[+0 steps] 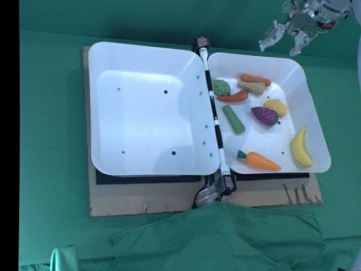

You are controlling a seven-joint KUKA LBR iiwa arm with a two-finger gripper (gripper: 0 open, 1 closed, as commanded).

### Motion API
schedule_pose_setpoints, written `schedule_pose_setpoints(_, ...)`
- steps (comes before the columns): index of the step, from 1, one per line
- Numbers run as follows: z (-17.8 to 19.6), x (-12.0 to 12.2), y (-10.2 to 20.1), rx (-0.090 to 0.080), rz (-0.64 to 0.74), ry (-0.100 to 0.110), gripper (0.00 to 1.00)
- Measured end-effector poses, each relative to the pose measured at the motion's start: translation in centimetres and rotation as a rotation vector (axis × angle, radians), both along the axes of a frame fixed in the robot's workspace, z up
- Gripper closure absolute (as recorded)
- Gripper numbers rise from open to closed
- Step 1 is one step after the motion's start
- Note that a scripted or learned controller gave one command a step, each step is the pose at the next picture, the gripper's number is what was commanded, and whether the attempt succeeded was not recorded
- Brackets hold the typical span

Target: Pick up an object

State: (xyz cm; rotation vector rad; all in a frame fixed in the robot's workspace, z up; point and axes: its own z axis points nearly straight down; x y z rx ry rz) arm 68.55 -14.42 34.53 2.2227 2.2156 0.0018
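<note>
Starting at the left, we see the left bin (pixel 113 66), a shallow white tray with only a few small dark dots on its floor, resting on a sheet of cardboard (pixel 141 199) over the green cloth (pixel 51 123). A black-and-white divider bar (pixel 212 109) runs between the two bins, with small dark fittings at each end. Moving on to the right bin (pixel 316 126), we find the toy foods: a green broccoli (pixel 221 87) close to the divider, a red chili (pixel 233 97) just beside it, and a green cucumber (pixel 233 119) lying slantwise below them. Further in sit a small orange carrot (pixel 255 79) touching a pale corn piece (pixel 251 86), then a yellow ridged piece (pixel 276 106) touching a purple bunch of grapes (pixel 264 116). Near the front edge lies a larger carrot (pixel 259 160) with a green top, and toward the right wall a yellow banana (pixel 300 148). We can read no writing or labels on any of these. Above the far right corner of that bin, over the green cloth, hangs the gripper (pixel 285 40), its two pale fingers spread wide apart with nothing between them, well clear of every toy
</note>
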Motion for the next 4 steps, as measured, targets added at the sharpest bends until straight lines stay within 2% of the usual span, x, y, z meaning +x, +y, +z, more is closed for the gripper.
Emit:
schedule_pose_setpoints(1,-8.4,-6.0,-0.9,0.001,-0.004,0.009,0.0)
schedule_pose_setpoints(2,-15.3,-8.0,1.3,-0.003,0.0,-0.008,0.0)
schedule_pose_setpoints(3,-15.9,-13.2,4.0,-0.005,-0.002,-0.018,0.0)
schedule_pose_setpoints(4,-14.6,-12.9,3.9,-0.006,-0.004,-0.025,1.0)
